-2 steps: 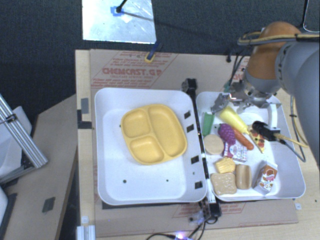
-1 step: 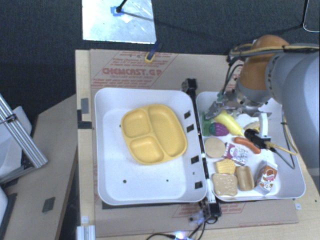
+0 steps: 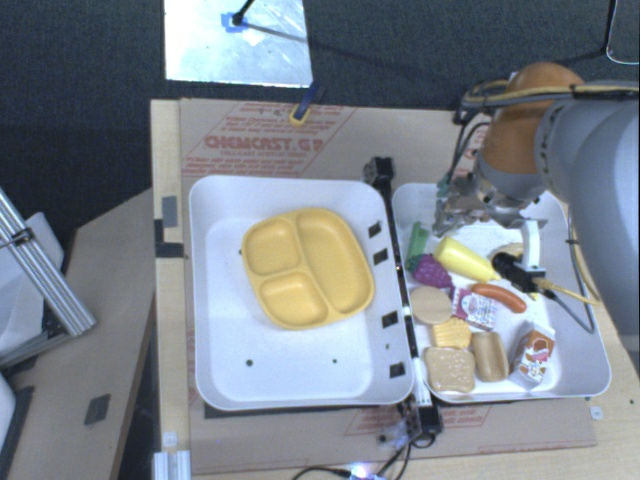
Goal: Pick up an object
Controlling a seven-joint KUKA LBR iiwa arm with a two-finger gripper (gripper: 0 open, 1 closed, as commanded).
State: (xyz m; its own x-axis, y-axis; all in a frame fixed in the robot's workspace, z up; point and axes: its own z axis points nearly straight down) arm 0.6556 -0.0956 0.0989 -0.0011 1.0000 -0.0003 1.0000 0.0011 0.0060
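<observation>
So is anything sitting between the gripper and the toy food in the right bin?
Nothing visible. The gripper hangs at the far end of the right bin, directly over the yellow corn and green piece, with no object in between.

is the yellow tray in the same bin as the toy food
No, the yellow tray lies alone in the left bin, while the toy food is piled in the right bin.

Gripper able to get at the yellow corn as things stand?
Probably yes. The gripper hovers right above the yellow corn, whose top is uncovered; the purple grapes crowd one end.
</observation>
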